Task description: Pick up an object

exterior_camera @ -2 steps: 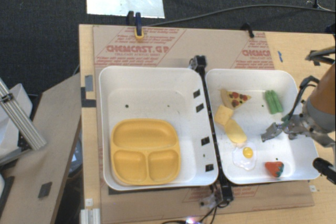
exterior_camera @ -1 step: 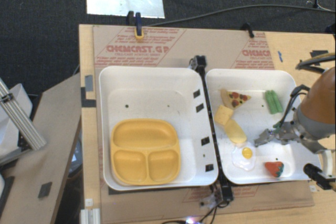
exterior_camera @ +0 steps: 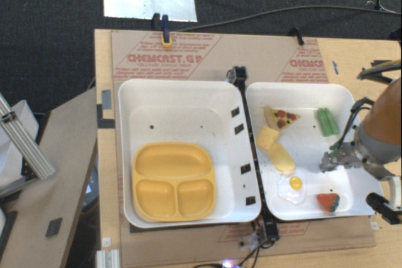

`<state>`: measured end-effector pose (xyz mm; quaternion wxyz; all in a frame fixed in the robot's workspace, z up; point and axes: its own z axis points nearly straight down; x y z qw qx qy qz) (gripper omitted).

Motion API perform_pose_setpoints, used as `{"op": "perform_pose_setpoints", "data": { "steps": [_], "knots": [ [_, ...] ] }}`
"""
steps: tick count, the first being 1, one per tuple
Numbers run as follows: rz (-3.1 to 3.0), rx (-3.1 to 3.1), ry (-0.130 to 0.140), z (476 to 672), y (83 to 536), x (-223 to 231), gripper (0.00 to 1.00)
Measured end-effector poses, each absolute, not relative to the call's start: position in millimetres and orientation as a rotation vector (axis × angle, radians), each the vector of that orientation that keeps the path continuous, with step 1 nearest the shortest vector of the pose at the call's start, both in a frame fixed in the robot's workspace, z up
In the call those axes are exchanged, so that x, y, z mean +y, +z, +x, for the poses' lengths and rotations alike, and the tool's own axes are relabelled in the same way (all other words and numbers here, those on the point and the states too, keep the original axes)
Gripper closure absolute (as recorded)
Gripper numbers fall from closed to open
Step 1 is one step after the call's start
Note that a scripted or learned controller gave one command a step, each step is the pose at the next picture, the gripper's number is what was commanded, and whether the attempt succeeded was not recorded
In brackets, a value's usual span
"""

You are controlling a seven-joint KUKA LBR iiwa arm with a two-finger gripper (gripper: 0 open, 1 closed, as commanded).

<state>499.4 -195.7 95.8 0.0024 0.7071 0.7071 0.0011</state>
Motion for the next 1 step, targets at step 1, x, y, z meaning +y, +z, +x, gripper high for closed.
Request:
{"op": "perform_pose_setpoints", "data": {
  "steps": [1],
  "knots": [
    [2.211, 2.22, 0.005, 504.3, 159.4, -198.7, 1.0]
  ]
}}
